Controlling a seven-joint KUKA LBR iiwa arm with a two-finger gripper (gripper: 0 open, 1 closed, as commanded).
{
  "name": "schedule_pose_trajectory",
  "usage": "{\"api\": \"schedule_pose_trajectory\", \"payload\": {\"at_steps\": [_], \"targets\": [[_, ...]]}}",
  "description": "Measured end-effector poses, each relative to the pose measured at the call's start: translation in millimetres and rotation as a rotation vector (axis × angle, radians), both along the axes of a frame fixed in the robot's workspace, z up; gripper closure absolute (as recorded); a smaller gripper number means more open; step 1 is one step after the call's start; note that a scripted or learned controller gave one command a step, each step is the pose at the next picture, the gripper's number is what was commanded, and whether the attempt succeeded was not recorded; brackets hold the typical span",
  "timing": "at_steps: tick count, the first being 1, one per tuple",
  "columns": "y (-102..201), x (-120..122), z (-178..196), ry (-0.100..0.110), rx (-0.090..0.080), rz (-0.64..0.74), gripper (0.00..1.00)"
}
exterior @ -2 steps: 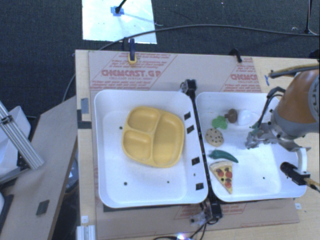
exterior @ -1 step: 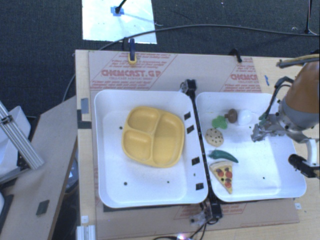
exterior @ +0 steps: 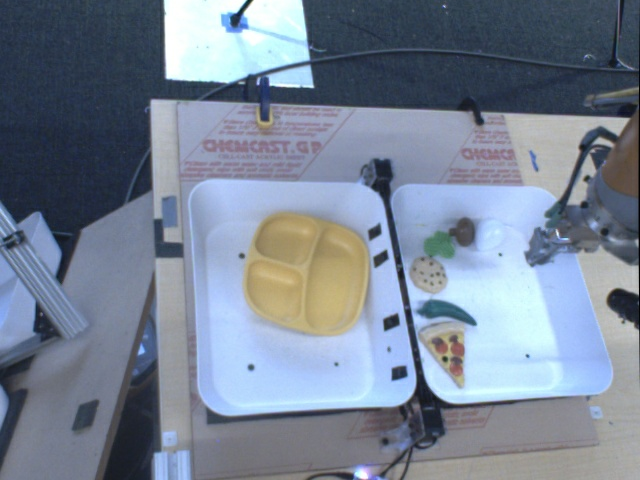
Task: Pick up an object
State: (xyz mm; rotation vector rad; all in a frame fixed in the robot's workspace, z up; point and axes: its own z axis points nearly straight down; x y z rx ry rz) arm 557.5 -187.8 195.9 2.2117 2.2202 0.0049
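The right bin (exterior: 560,368) holds several toy foods along its left side: a pizza slice (exterior: 446,351), a green pepper (exterior: 447,312), a speckled cookie (exterior: 429,274), a green leafy piece (exterior: 439,245), a brown mushroom (exterior: 463,231) and a white round piece (exterior: 489,234). My gripper (exterior: 541,246) hangs at the bin's right edge, to the right of the white piece and apart from it. Nothing shows between its fingers.
The left bin (exterior: 215,368) carries a yellow divided plate (exterior: 306,272). Black clips run along the divider (exterior: 392,278) between the bins. The arm (exterior: 612,203) comes in over the right rim. A wooden bench edge (exterior: 340,133) lies behind.
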Motion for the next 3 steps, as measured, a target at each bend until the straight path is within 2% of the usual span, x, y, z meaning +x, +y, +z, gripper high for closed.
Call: {"api": "schedule_pose_trajectory", "payload": {"at_steps": [1, 3], "targets": [[-2, 0, 44, 0.001, 0.001, 0.001, 1.00], [87, 41, 48, 0.003, 0.004, 0.006, 1.00]]}}
